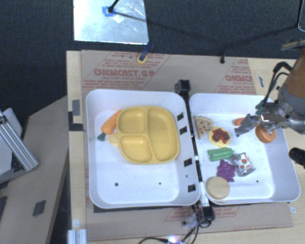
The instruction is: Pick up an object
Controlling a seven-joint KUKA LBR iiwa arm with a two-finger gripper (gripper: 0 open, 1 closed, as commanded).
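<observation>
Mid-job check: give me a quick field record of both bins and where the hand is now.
left bin: yellow divided plate; carrot at the plate's left edge
right bin: pizza slice, tart, green beans, grapes, small carton, round bun, orange piece
hand: over right bin's upper part, beside the orange piece
held: nothing visible

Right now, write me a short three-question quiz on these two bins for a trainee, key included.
1. True or false: the yellow plate lies in the right bin.
2. Which lies nearest the gripper?
A. carrot
B. pizza slice
C. round biscuit
3. Fill in: the purple grapes lie just below the green ____.

Key:
1. False; it lies in the left bin, beside the carrot.
2. B.
3. beans.
</observation>
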